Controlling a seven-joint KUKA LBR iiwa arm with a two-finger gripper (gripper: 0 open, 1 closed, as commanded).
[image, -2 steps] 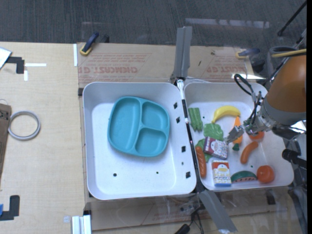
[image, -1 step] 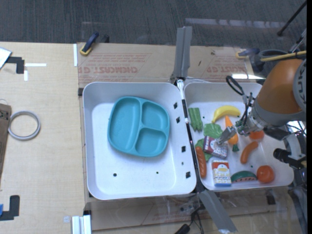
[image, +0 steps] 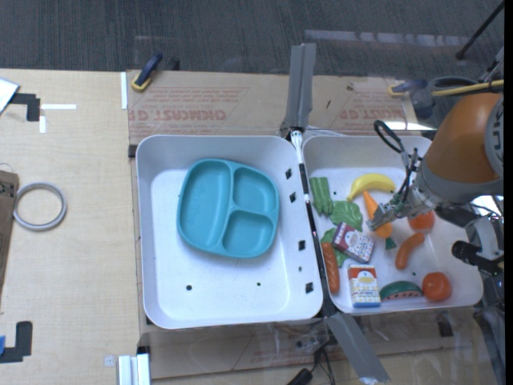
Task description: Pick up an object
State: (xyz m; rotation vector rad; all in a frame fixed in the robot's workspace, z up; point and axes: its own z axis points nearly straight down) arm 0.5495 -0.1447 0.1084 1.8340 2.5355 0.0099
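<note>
The right bin (image: 473,295) holds several toy foods. Among them are a yellow banana (image: 371,184), a carrot (image: 369,205), green leafy pieces (image: 345,214), a small red and white packet (image: 357,245), a juice carton (image: 364,285), a watermelon slice (image: 401,290), a tomato (image: 436,285) and an orange sausage (image: 408,249). My gripper (image: 388,216) reaches down into this bin from the right, its tip low beside the carrot and over a small orange piece (image: 383,230). The arm's orange band (image: 465,139) hides part of the bin's far right.
The left bin (image: 160,239) holds a teal divided plate (image: 228,208). An orange hot dog (image: 330,266) lies along the right bin's left wall. A tape roll (image: 37,206) lies on the wooden bench at far left.
</note>
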